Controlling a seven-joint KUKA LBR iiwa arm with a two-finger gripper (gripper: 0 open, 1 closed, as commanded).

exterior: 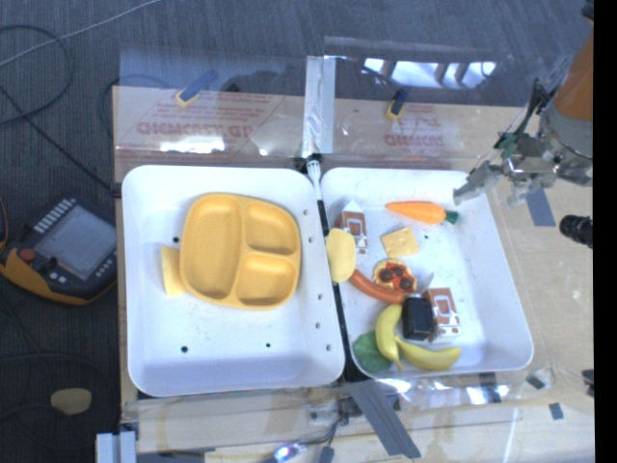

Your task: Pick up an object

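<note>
Two shallow white bins sit side by side on the bench. The left white bin (145,355) holds a yellow plastic plate with three sections (239,250), and a pale yellow flat piece (171,270) peeks out from under the plate's left edge. The right white bin (501,297) holds many small toys: an orange toy carrot with a green tip (417,212) near the top, a yellow cheese square (400,242) below it, a little round pizza (393,275), a curved red sausage (368,286), a small black box (417,318), two yellow bananas (410,347) and a green leaf (367,352) at the bottom. The grey metal gripper (482,183) hangs over the top right edge of that bin, just beside the carrot's green tip. Nothing is between its fingers, and I cannot tell if they are apart or together.
</note>
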